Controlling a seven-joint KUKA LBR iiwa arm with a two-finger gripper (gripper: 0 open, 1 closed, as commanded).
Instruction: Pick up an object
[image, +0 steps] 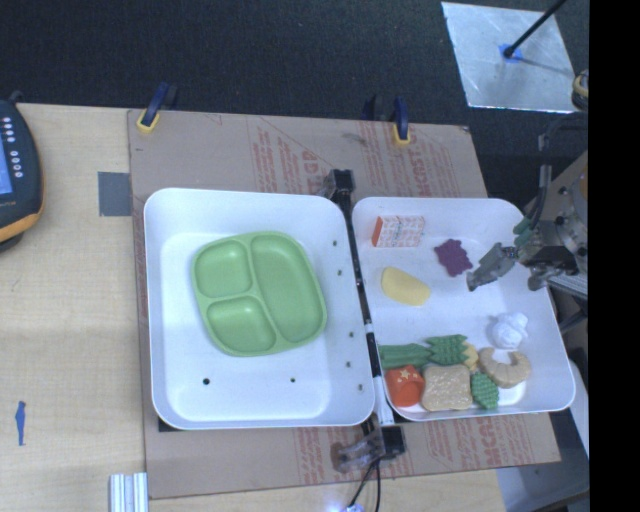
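- Wooden bench under a cardboard sheet, bearing two white bins side by side.
- Left bin: one green divided plate.
- Right bin: red-and-white carton, purple piece, yellow lemon-like piece, white garlic-like piece, cluster of toy foods along the near wall.
- Gripper: over the right bin's right side, fingers apart, nothing between them.
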